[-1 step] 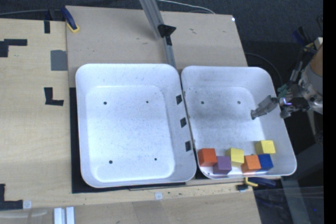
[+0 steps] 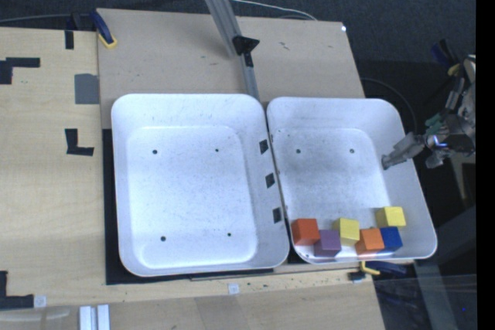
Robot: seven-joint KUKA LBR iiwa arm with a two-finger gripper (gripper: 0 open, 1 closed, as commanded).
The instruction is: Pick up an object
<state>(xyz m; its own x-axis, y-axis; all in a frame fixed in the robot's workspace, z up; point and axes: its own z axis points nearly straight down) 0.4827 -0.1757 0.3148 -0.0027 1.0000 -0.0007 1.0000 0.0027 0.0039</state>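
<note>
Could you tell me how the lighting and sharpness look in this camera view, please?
Camera view: even, soft light, no hard shadows or glare on the white bins; the coloured blocks read clearly though slightly soft; the tool at the right bin's rim is blurred and dim.

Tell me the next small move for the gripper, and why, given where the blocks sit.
Probably swing the gripper inward and toward the near edge of the right bin. It sits at that bin's right rim, apart from every block, while the blocks bunch along the near wall: orange block, purple block, yellow block among them. The yellow one lies closest.
</note>
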